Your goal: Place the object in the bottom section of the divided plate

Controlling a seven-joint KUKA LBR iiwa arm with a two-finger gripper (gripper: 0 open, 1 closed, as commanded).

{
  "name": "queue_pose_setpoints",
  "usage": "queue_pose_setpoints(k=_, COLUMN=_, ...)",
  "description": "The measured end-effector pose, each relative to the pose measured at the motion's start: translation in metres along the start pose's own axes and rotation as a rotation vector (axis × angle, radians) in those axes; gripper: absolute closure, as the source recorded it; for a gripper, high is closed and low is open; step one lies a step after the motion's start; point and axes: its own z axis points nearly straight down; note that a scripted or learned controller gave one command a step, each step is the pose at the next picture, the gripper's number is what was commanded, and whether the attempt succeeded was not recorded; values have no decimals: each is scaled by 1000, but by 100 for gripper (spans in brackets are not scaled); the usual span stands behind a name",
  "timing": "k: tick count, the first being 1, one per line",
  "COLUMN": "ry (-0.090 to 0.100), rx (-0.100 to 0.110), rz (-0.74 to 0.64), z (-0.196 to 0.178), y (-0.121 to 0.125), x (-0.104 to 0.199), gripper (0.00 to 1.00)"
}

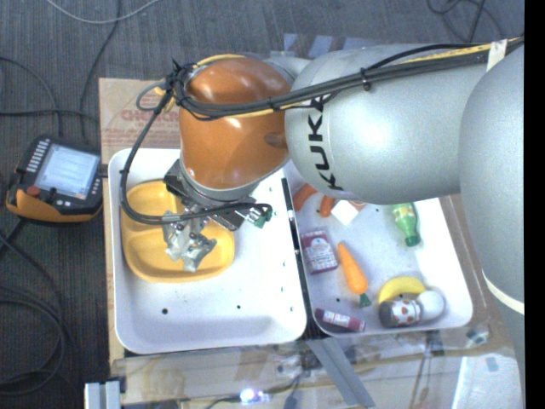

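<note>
Carpet (51,83), dark grey with thin cables trailing over it, lies around the surface (115,100), whose brown cardboard top shows at the upper left behind the bins. On the carpet to the left rests a pendant (53,181) with a lit screen and an orange rim. The arm (409,118) comes in from the right, a broad grey body lettered KUKA, and its orange band (230,130) hangs over the left bin (204,313), with black cables looped across it. The left bin is white and shallow, touching the right bin (451,254) along a dark seam. In the left bin's upper left lies the plate (140,258), yellow and glossy, with a raised ridge dividing it; part of it is hidden under the wrist. The claw (189,247) sits low over the plate's lower section, at or near its surface; I cannot tell whether its fingers are spread or pressed together, nor whether anything is between them. The task's object cannot be made out at the claw. In the right bin lie a carrot (352,267), a banana (400,288) beside a white ball (413,308), a green bottle (407,224), a red packet (318,251), and a small dark bottle (339,319).
</note>
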Motion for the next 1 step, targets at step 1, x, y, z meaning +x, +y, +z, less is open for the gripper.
queue_pose_setpoints(k=1, ry=-1, rx=0, rz=-26, z=15, y=-10, x=-11, gripper=100)
